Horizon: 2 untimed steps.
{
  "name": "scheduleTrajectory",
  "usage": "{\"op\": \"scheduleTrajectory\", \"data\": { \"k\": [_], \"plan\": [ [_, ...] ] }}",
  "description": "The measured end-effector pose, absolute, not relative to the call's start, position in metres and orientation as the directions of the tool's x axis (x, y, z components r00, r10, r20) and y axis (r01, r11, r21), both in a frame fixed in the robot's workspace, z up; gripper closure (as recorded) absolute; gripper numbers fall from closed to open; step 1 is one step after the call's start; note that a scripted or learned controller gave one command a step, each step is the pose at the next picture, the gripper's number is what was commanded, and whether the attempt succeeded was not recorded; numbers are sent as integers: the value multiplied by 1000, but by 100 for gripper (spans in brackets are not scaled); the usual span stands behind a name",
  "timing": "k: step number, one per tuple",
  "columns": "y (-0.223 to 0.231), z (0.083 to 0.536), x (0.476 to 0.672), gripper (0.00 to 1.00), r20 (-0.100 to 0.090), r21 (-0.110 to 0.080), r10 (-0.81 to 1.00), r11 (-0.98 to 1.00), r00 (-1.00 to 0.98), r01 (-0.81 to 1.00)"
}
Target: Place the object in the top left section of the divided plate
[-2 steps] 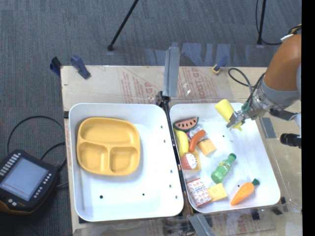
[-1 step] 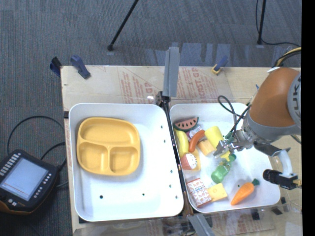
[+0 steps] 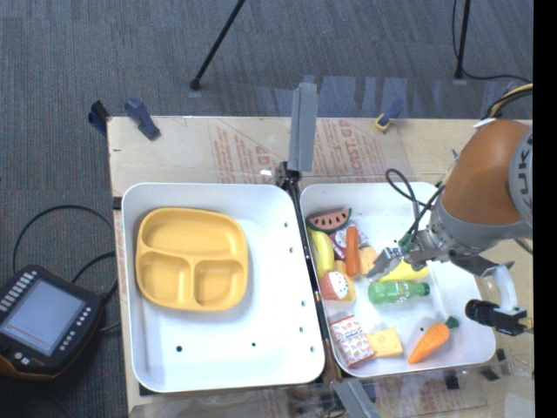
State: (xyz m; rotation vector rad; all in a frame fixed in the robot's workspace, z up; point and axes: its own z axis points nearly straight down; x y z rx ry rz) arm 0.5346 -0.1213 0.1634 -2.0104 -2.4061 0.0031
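Observation:
The yellow divided plate (image 3: 191, 258) lies in the left bin (image 3: 261, 355), with one wide section toward the back and two smaller ones toward the front; all three hold nothing. My gripper (image 3: 385, 262) hangs low in the right bin (image 3: 474, 342), over the toy food. It is just above a yellow piece (image 3: 407, 273) and a green bottle (image 3: 398, 291), beside an orange sausage-shaped toy (image 3: 352, 249). Nothing shows clearly in its grasp.
The right bin also holds a watermelon slice (image 3: 329, 219), a banana (image 3: 322, 252), a halved fruit (image 3: 336, 286), a red-and-white packet (image 3: 352, 340), a cheese wedge (image 3: 385, 342) and a carrot (image 3: 431, 340). A pendant (image 3: 39, 316) lies left of the bench.

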Motion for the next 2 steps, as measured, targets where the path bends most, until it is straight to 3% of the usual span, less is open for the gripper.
{"op": "scheduleTrajectory", "data": {
  "k": [2],
  "plan": [
    [-121, 163, 535, 0, 3, -6, 984, 178, -178, 984]
  ]
}}
